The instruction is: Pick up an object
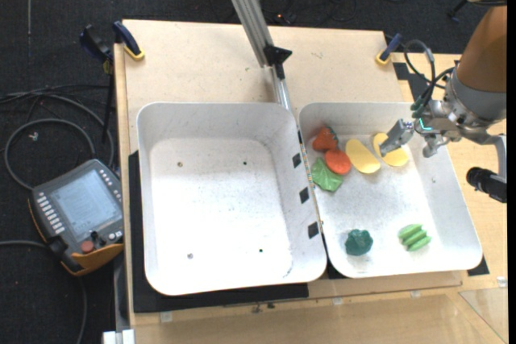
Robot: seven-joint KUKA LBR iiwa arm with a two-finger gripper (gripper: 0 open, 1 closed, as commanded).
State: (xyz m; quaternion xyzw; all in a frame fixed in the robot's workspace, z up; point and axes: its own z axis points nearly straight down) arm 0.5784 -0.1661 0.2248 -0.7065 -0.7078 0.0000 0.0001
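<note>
Two shallow white plastic bins sit side by side on a pale wooden bench (210, 64). The left bin (161, 133) is the wider of the pair, and the right bin (451, 205) carries all the small items. The grey arm with its orange upper section (484, 60) comes in from the right edge and leans over the right bin's far right corner. A slanted grey metal pole (246, 0) runs from the top of the view down to the point where the two bins meet. On the dark floor to the left lies a grey handheld control pendant with an orange base (76, 209).

The two-finger gripper (411, 137) hangs above the far side of the right bin; its jaws stand apart, with nothing between them. One finger (393, 138) sits over a flat yellow oval piece (397, 157). A second flat yellow oval piece (363, 157) lies just to the left of the first. Further left, an orange-red rounded lump (330, 153) touches a light green crumpled piece (326, 177) near the divider. Towards the near side, a dark green broccoli-like toy (358, 242) and a bright green ridged toy (414, 236) lie apart from each other.
</note>
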